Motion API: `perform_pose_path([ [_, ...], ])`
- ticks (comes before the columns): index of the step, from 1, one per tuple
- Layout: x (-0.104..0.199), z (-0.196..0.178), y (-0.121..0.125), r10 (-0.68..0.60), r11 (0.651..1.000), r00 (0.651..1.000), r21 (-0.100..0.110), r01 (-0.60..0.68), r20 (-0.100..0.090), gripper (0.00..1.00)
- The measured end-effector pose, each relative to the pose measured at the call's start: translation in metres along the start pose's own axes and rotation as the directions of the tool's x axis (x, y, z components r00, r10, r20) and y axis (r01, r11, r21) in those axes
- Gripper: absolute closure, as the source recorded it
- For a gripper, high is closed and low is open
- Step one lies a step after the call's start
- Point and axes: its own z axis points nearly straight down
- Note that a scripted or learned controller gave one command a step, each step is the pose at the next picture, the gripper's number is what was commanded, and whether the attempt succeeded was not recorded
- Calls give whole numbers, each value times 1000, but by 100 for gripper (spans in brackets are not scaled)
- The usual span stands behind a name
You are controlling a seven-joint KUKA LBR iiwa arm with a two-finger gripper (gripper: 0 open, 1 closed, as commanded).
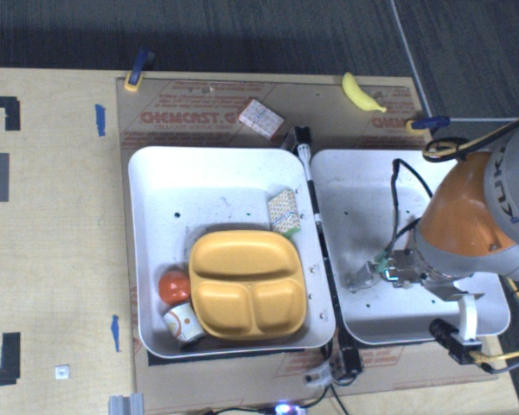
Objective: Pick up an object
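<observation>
Camera view, left to right. In the left bin (147,232), tucked partly under the yellow divided tray (246,284): a red ball (172,285) and a small white-and-orange item (183,322), too blurred to name. Just past the tray's far corner, a patterned packet (284,212), print unreadable. Over the right bin (355,180), cut off at the right edge, the arm (467,219) bent low. Gripper (368,275) near the bin floor, well apart from every object; open or closed impossible to tell.

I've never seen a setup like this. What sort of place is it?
Probably a robotics lab test bench: a robot arm reaches over two white bins, one holding a yellow tray, with clamps holding the board.
</observation>
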Motion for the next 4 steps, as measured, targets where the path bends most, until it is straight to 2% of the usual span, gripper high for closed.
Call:
perform_pose_path([
  [1,0,0,0,0,1000,1000,0,0,0,0],
  [2,-5,1,72,-1,1000,1000,1,1,1,0],
  [3,-6,1,117,-2,1000,1000,2,2,1,0],
  [4,0,1,87,-1,1000,1000,4,1,0,0],
])
